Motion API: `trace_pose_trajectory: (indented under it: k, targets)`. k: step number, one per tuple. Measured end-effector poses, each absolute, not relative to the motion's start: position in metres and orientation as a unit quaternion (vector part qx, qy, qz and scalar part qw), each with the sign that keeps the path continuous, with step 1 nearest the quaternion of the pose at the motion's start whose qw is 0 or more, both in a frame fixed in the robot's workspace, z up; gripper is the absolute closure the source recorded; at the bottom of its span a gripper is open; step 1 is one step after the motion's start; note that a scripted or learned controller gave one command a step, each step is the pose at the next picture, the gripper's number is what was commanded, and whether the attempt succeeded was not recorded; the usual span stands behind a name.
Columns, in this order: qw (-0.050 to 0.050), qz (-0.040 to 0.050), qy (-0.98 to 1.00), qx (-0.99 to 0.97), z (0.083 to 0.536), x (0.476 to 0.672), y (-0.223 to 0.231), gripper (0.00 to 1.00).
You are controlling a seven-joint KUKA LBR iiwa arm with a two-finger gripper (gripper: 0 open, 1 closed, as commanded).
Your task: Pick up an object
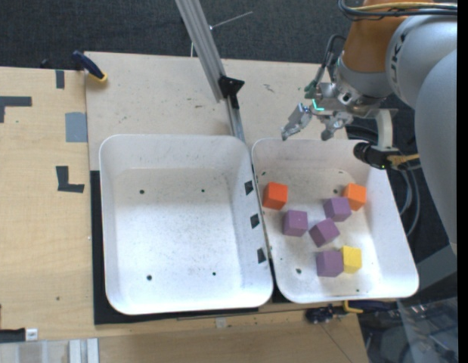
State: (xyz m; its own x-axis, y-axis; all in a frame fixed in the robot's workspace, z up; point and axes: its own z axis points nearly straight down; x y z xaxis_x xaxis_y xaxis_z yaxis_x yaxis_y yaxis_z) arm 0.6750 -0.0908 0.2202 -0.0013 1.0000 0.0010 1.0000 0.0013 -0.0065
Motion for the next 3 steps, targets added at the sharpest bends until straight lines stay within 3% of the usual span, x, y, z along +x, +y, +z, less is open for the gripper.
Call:
trace_pose_trajectory:
  k: [1,3]
  targets:
    - [0.0,0.0009,-0.708,-0.706,0.223,0.676,-0.091,0.0]
    - [0.003,0.0037,-0.707,-0.707,0.096,0.672,-0.095,0.0]
